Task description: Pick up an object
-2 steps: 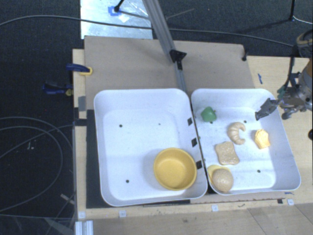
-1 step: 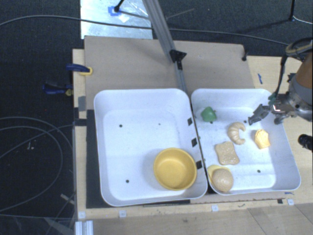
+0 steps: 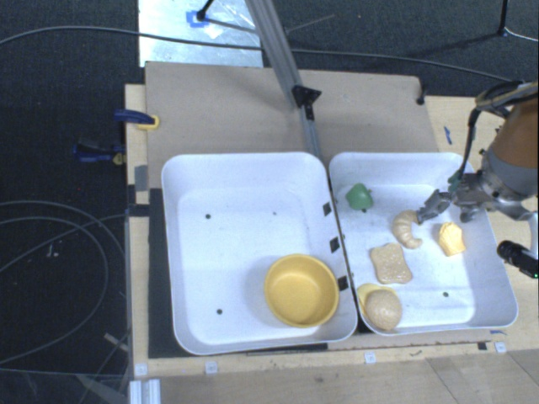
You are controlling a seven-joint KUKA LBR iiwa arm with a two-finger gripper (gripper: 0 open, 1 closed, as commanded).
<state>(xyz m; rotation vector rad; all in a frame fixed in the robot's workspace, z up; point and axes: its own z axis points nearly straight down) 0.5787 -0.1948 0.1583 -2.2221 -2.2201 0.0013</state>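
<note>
Gripper over the right bin, nothing in its grasp.

The gripper (image 3: 449, 206) hangs spread open, empty, between a croissant (image 3: 408, 229) and a yellow wedge (image 3: 452, 239) near the right bin's (image 3: 484, 310) far-right side; green piece (image 3: 360, 196) by the far-left corner, cracker (image 3: 391, 263) mid-bin, round bun (image 3: 383, 308) near edge, yellow bowl (image 3: 301, 289) in the left bin (image 3: 202, 225).

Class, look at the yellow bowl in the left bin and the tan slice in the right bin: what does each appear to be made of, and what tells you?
Yellow bowl: probably moulded plastic, smooth with a soft sheen and even colour. Tan slice: looks like toy bread, likely plastic or foam, matte with a speckled face; the view leaves it open.
</note>
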